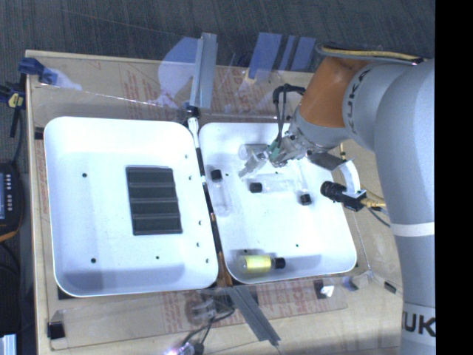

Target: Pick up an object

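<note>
White bins sit side by side on the bench. A dark ridged block (154,200) lies flat in the left bin (66,146). The gripper (277,156) hangs low at the far side of the right bin (336,254), over a clear plastic piece (255,156). A yellow bottle (256,262) lies on its side along the near wall.

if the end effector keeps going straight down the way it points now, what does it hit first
Most likely the clear plastic object lying in the right bin, right beneath the end effector. Depth is hard to judge from this slanted view, so it may instead meet the bin floor beside it.
</note>
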Tool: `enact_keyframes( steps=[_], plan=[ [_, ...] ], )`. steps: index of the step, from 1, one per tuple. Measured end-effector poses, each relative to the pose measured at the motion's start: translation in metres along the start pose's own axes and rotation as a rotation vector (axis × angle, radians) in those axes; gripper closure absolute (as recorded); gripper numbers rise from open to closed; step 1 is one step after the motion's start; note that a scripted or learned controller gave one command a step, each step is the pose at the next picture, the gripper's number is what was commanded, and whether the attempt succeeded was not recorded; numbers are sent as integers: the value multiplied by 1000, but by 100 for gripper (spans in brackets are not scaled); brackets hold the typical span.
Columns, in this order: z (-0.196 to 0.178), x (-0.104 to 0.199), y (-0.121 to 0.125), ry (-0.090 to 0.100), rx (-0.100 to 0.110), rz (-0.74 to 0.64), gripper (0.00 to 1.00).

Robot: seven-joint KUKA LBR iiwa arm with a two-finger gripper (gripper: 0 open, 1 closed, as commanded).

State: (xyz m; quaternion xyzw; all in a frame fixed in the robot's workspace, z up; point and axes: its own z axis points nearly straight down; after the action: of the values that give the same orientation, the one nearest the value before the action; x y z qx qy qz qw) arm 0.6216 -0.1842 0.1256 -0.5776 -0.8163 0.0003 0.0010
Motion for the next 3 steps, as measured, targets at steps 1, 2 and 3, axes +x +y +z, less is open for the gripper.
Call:
enact_keyframes(
  steps=[1, 2, 3],
  plan=[
    [34, -35, 15, 3, 9, -26, 0],
    [23, -34, 18, 0, 4, -32, 100],
    [23, -34, 18, 0, 4, -32, 0]
  ],
)
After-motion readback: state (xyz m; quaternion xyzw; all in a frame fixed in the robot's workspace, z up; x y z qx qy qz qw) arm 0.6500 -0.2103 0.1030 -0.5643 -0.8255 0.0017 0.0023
